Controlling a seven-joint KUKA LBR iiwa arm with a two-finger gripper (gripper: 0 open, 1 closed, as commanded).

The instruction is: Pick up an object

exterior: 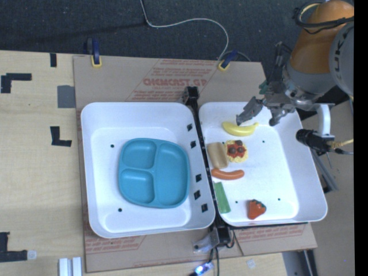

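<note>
My gripper [263,115] hangs over the far part of the right bin [299,171], its two fingers spread open with nothing between them. A yellow banana [240,129] lies just left of and below the left fingertip. Nearer the bin's left wall sit a tan bread piece [217,153], a small pizza-like toy with red topping [236,150], and an orange-red sausage [227,175]. A green stick [222,197] lies along the left wall, and a red strawberry-like toy [256,209] rests near the front.
The left bin [100,125] holds a blue divided plate [153,172]. A black clip divider [195,137] runs between the bins. The arm's orange band [319,25] rises at the upper right. A white cable [190,22] loops behind the bins.
</note>
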